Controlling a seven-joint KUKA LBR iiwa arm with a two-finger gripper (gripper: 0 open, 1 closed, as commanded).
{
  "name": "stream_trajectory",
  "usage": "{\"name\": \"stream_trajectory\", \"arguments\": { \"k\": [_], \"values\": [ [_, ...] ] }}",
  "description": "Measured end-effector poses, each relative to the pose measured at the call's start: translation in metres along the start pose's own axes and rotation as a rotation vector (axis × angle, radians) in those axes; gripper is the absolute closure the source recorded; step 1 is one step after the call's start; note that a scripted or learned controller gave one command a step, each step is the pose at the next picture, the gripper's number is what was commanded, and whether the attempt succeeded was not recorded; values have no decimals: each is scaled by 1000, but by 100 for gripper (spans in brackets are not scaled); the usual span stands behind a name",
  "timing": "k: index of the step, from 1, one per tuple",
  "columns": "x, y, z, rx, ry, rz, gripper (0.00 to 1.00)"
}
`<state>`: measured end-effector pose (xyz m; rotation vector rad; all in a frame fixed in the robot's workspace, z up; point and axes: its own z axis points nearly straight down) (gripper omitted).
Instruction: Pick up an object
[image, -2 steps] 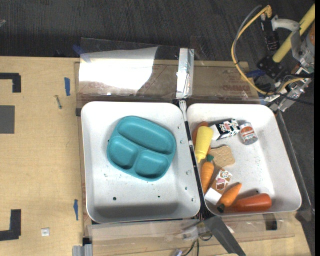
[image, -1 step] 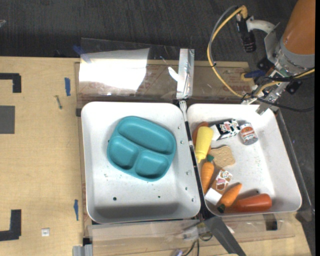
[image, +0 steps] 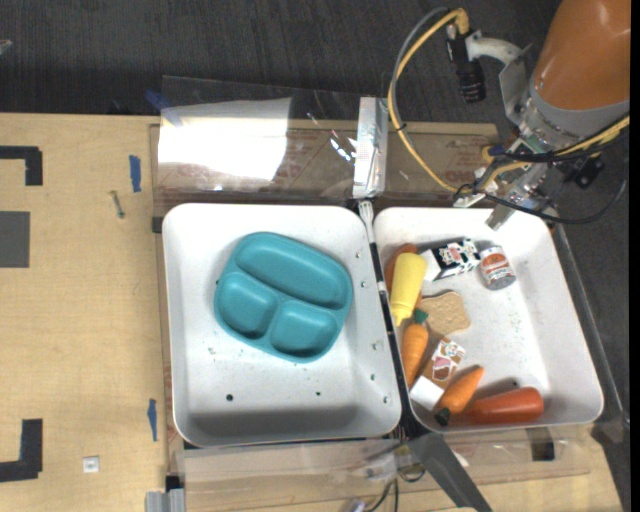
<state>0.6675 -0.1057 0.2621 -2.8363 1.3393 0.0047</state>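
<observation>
Labels are too small to read: the black-and-white printed packet (image: 455, 256) and the small red-and-white tin (image: 496, 269) lie at the far end of the right white bin (image: 560, 330), with a yellow plastic corn cob (image: 406, 283), two orange toy carrots (image: 414, 350) and a red toy pepper (image: 500, 404). The hand (image: 510, 200) hovers over the bin's far rim; its grip cannot be told. A teal divided tray (image: 283, 295) fills the left white bin (image: 190, 330).
</observation>
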Motion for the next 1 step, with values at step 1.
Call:
{"name": "stream_trajectory", "arguments": {
  "k": [1],
  "values": [
    [32, 26, 12, 1, 5, -318, 100]
  ]
}}
